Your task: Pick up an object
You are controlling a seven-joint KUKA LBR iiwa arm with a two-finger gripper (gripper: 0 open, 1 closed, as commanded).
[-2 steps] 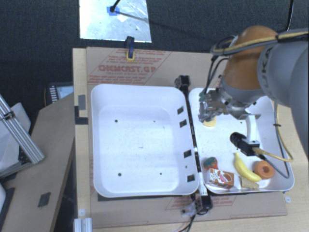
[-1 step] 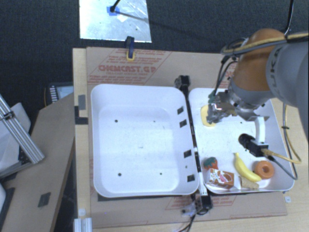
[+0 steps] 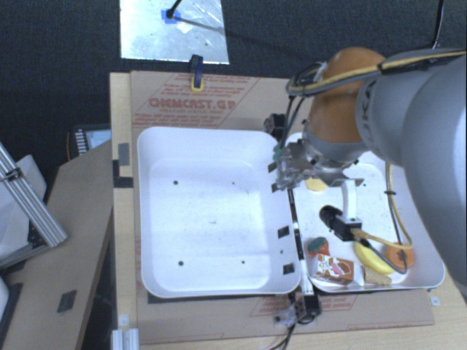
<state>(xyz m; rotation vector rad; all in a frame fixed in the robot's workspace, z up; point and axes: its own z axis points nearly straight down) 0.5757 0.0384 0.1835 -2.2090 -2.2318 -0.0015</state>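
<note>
Because the wrist hides the tip of the grey arm's two-finger gripper (image 3: 286,168), you cannot tell whether it is open or closed, and nothing shows in its grasp. It hangs over the wall where the shallow white bin on the view's right (image 3: 436,272) meets its neighbour. The small pale yellow rounded piece (image 3: 316,185) lies just beside it, toward the arm's base. The curved yellow banana (image 3: 373,258) sits well apart, near the front, its long axis slanting toward the front corner.

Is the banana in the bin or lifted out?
In the bin: the banana lies on the floor of the right bin near its front rim, the gripper apart from it over the bins' shared edge.
</note>
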